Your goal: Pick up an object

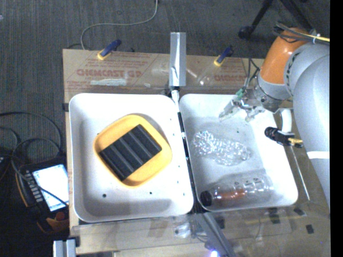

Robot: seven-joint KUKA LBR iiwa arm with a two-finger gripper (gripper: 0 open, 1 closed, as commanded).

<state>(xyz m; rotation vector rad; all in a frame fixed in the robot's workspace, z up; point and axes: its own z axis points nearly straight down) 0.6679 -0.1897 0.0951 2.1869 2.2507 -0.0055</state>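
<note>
Clear plastic is catching our eye nearest us: a bottle (236,191) lying along the right bin's (289,197) front wall, with a crinkled transparent wrapper (221,146) beyond it. Farther back we are seeing the gripper (241,110) hovering with fingers spread (nothing between them); a yellow-rimmed black tray (133,149) is resting in the left bin (80,122).

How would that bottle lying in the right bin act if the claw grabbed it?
The bottle lies on its side against the bin's near wall, so it would probably roll if nudged. Its clear, smooth-looking body may slip between fingers. It looks partly empty, so likely light.
</note>
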